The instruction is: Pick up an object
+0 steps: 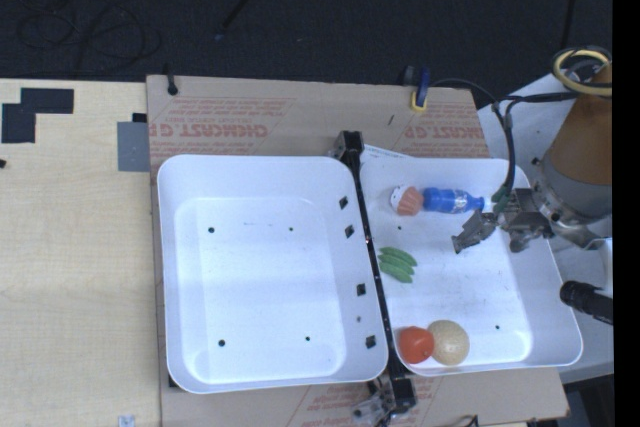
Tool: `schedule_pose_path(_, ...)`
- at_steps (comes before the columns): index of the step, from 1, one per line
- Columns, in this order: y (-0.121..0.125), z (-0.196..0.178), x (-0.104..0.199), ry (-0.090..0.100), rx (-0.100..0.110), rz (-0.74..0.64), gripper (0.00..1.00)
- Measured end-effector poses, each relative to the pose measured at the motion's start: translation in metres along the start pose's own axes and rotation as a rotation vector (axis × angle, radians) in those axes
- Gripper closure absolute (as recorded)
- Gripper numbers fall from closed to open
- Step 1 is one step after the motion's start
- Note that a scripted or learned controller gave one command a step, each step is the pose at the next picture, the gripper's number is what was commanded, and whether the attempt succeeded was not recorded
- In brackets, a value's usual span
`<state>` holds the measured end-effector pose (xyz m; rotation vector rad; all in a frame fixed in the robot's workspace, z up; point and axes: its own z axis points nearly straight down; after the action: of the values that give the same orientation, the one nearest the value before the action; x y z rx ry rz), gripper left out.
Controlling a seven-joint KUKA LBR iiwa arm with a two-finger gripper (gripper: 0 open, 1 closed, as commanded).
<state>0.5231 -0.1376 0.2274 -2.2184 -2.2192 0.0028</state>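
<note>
The blue bottle (448, 201) lies at the back of the right bin (545, 350); it looks light, hard, slippery; grab its middle; the gripper (478, 233) hangs beside it, open, holding nothing

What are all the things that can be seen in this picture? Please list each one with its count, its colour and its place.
bins: 2, white, side by side on the bench
bottle: 1, blue, lying at the far side of the right bin
small object: 1, orange and white, touching the bottle's left end
green object: 1, green, right bin, near the divider
round object: 1, red-orange, near corner of the right bin
ball: 1, pale yellow, touching the red-orange one on its right
cardboard: 1 sheet, brown, under the bins
arm: 1, grey with orange band, at the right
gripper: 1, dark, above the right bin, just below the bottle
</note>
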Motion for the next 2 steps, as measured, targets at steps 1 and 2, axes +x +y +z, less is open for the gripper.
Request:
schedule_pose_path(1, 0.046, 0.099, -0.023, -0.001, 0.002, -0.001, 0.00)
schedule_pose_path(2, 0.088, 0.078, -0.078, -0.005, -0.007, 0.001, 0.00)
